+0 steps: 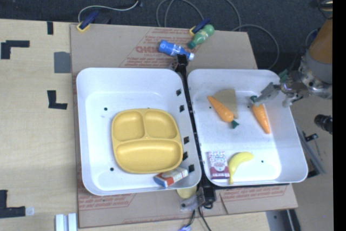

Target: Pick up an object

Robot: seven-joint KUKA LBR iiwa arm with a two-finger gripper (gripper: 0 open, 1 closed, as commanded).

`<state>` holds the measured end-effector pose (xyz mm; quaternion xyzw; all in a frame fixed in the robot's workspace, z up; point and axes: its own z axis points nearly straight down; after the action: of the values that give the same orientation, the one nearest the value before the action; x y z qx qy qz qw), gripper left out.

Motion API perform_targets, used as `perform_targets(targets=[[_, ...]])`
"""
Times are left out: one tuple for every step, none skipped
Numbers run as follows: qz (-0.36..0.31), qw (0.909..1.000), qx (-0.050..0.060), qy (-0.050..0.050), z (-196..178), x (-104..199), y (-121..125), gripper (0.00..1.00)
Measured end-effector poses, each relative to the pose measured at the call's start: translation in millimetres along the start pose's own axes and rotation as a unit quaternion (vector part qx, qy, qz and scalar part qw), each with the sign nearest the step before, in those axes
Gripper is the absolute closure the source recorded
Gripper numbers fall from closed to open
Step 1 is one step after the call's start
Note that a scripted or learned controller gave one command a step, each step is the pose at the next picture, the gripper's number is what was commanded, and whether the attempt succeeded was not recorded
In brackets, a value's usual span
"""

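Observation:
The right bin holds two orange carrots: one near its middle beside a tan wedge, the other toward the right wall. A yellow banana and a small red-and-white packet lie at the bin's front. My gripper reaches in from the right, over the upper right part of this bin and just above the top end of the right carrot. Its fingers are spread open and hold nothing.
The left bin carries a yellow divided plate and a small red, white and blue box at its front edge. A blue bottle and a green one lie on the cardboard behind the bins, with cables.

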<state>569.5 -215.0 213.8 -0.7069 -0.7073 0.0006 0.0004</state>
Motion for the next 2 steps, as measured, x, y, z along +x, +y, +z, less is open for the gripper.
perform_targets(targets=[[-0.004,1.0000,0.004,0.003,90,111,-5,0.00],[-0.002,1.0000,-0.001,0.000,131,118,57,0.00]])
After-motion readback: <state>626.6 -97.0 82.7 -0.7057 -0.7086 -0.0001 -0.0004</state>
